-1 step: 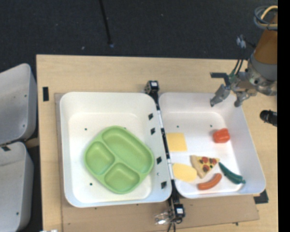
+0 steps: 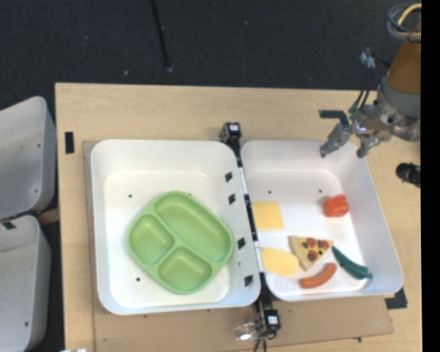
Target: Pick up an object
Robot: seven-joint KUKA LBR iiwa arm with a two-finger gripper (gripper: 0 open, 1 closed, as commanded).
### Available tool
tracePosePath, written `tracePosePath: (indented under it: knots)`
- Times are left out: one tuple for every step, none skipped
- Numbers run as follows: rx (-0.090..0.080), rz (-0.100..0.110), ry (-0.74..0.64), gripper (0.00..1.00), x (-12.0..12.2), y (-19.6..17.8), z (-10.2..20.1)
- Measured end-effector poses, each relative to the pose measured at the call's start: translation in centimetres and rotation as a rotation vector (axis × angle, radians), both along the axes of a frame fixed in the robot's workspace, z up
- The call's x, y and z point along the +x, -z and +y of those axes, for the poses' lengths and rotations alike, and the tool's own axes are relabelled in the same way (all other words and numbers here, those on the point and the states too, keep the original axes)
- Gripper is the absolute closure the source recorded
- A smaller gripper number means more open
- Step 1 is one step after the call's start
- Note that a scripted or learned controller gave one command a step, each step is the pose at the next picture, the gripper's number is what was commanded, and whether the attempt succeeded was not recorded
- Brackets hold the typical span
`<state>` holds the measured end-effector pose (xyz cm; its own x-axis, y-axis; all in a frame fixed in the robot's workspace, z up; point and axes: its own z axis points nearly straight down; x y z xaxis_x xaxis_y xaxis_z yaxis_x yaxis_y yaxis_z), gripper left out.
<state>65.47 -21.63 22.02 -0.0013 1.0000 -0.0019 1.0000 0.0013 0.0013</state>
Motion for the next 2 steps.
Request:
tracePosePath:
  knots:
    - [0.0, 0.003, -0.003, 0.0, 0.3, 4.4, 0.5]
    - [0.0, 0.004, -0.005, 0.0, 0.3, 10.7, 0.5]
